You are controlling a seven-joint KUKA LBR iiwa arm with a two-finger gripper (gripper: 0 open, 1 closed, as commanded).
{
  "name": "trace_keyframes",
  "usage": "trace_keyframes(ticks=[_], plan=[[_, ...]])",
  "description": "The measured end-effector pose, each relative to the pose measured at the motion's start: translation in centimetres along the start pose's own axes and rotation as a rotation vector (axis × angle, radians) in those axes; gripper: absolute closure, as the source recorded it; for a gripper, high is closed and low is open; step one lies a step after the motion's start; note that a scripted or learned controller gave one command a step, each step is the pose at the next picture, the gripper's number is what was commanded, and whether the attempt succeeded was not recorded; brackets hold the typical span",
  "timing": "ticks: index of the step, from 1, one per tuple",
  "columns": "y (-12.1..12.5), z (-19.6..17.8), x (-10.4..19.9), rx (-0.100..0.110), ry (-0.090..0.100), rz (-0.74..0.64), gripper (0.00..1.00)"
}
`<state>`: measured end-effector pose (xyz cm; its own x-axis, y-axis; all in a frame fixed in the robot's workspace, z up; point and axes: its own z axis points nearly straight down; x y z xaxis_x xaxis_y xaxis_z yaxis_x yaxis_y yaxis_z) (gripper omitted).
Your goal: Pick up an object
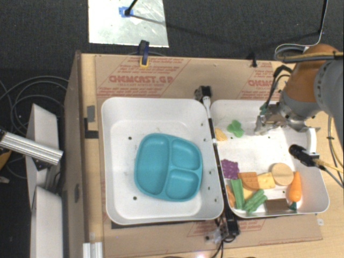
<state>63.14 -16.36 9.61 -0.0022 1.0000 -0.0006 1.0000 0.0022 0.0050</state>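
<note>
Left bin (123, 144) holds a blue divided plate (167, 166); right bin (317, 195) holds toy food (carrot (294, 186), grapes (229, 169)). Gripper (263, 123) state: cannot tell.

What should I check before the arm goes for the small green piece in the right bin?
1. Gripper is over the right bin, near its far wall: ok.
2. Small green piece lies alone on the bin floor, apart from the gripper: ok.
3. Nothing seen held: ok.
4. Fingers open or shut: cannot tell.
5. Clutter, the purple piece, carrot and green sticks, sits at the near end, away from the target: ok.
6. Blue tray stays in the left bin, out of the path: ok.
</note>
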Motion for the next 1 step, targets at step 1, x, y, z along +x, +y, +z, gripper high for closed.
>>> trace_keyframes(ticks=[1], plan=[[-2.91, -10.02, -2.44, -0.006, -0.004, 0.003, 1.0]])
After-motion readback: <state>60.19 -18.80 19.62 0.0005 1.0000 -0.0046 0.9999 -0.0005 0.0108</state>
